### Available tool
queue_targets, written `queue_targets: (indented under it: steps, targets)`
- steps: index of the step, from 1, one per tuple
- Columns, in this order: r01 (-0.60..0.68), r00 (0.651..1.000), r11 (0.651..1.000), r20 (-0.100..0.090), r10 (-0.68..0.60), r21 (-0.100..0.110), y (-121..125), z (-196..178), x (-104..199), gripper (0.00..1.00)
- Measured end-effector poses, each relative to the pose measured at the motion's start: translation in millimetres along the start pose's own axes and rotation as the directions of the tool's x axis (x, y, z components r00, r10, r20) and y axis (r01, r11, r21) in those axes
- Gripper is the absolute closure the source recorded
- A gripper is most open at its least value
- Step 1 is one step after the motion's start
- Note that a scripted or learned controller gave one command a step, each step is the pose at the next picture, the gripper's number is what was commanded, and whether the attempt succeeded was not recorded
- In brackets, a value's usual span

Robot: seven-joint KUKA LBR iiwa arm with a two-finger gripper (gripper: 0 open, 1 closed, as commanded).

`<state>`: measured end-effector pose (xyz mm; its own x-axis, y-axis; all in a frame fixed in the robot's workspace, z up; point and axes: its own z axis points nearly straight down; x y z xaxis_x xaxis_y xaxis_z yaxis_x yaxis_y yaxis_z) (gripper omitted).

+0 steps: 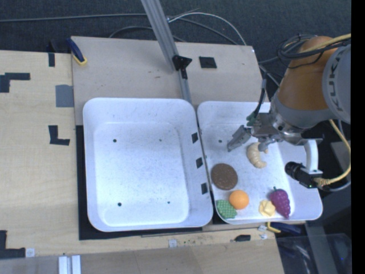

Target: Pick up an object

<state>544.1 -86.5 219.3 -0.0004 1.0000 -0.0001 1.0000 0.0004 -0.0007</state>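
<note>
- Here, seen from above at a slant, a bench carries two shallow white bins side by side; the left bin (140, 164) is the larger in view, the right bin (222, 121) sits just beside it
- The grey arm (311, 87), with its orange band, reaches in from the right and hangs over the upper middle of the right bin
- The gripper (251, 141) points down and toward the left; its two fingers are spread apart, one dark finger (236, 138) angled out to the left, the other nearer the wrist; nothing sits between them
- A pale cream croissant-shaped toy (256, 156) lies on the bin floor just below and slightly right of the fingertips, close beside the right-hand finger; whether it touches that finger cannot be told
- A round brown cookie (224, 176) lies below and left of the gripper, apart from it
- Along the bin's near edge, well apart from the gripper, lie a green piece (226, 209), an orange ball (239, 200) just beside it, a small yellow piece (266, 208), and a purple bunch of grapes (280, 202) touching the yellow piece
</note>
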Motion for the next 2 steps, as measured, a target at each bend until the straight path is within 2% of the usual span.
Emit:
queue_targets:
  steps: [1,2]
  targets:
    - [-0.005,1.0,1.0,-0.001,0.005,-0.009,-26.4,-108.5,28.4,0.0]
    - [-0.003,1.0,1.0,0.0,0.003,0.009,-3.5,31.5,-21.6,0.0]
